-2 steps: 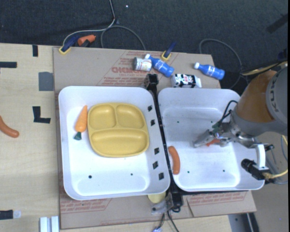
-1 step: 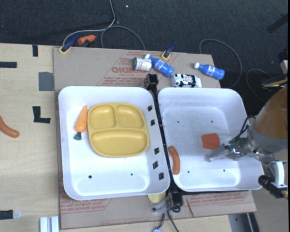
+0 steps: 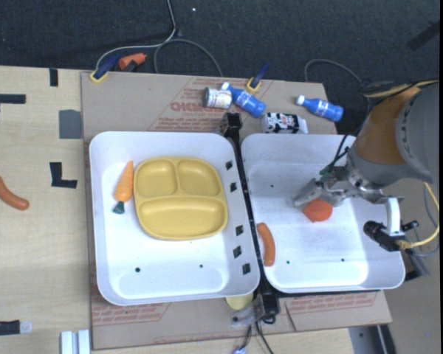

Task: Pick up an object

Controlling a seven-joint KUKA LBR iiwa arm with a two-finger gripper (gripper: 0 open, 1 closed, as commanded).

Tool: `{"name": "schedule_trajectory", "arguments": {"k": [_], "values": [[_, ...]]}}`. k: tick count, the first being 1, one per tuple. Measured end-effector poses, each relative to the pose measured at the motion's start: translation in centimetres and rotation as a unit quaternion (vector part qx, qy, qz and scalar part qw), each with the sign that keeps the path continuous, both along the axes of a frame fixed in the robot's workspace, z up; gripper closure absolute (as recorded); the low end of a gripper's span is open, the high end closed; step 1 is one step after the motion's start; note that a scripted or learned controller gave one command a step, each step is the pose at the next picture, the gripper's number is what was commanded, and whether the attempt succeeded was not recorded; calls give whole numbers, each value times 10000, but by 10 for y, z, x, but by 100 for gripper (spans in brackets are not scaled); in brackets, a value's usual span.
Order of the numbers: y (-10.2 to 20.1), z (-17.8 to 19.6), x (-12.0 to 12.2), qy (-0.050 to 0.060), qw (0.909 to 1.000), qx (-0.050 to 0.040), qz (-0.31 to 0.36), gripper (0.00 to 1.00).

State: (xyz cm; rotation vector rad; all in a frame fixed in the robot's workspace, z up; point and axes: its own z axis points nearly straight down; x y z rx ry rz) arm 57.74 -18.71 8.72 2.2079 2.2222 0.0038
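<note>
In the right bin (image 3: 354,268) a small orange-red ball-like object (image 3: 319,211) lies near the middle. My gripper (image 3: 315,192) sits directly over it, its grey fingers pointing left and down at the object's upper edge. A sausage-shaped toy (image 3: 266,243) lies along that bin's left wall. The left bin (image 3: 103,198) holds a yellow divided plate (image 3: 181,198) and a carrot (image 3: 124,182) beside the plate's left edge.
Blue and white bottles (image 3: 244,99) (image 3: 321,108) and a small black-and-white box (image 3: 285,123) lie on the cardboard behind the bins. Another sausage (image 3: 9,192) lies on the bench at the far left. The arm's grey and orange body (image 3: 399,142) covers the right bin's far right corner.
</note>
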Motion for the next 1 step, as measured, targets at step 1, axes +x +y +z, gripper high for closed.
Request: {"name": "schedule_trajectory", "arguments": {"k": [1], "values": [[28, 0, -20, -2, 10000, -8, -23, 0]]}}
